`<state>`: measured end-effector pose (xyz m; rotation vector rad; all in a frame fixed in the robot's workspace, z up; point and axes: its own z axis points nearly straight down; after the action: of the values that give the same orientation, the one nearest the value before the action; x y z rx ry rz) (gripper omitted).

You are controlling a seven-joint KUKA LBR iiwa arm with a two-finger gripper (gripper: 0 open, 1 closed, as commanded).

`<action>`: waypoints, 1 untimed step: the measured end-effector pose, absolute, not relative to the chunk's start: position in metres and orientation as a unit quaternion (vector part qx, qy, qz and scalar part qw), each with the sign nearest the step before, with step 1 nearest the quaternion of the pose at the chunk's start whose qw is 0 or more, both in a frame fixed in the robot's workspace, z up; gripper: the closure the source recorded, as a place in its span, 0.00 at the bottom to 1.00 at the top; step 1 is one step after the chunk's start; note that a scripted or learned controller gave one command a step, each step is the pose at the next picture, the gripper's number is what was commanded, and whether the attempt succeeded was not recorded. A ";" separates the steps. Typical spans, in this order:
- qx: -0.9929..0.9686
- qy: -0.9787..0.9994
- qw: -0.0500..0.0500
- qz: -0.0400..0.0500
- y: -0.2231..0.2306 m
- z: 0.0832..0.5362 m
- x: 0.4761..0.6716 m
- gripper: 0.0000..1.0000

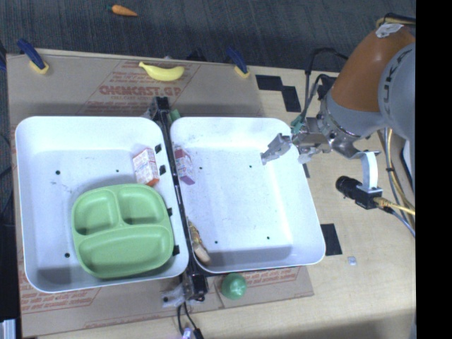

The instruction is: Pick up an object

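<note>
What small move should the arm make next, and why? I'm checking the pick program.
Probably move the hand left across the right bin toward the small packet at its left wall: the hand hangs at the bin's right rim, far from it.

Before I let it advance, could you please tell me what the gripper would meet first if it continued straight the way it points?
Probably the right bin's bare floor; the gripper points left and downward, though depth is unclear.
</note>
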<state>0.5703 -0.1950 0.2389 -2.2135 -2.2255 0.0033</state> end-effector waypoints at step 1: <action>-0.704 -0.710 0.003 0.002 -0.210 0.147 0.608 0.00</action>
<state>0.6077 -0.2101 0.1470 -2.2081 -2.2270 0.0066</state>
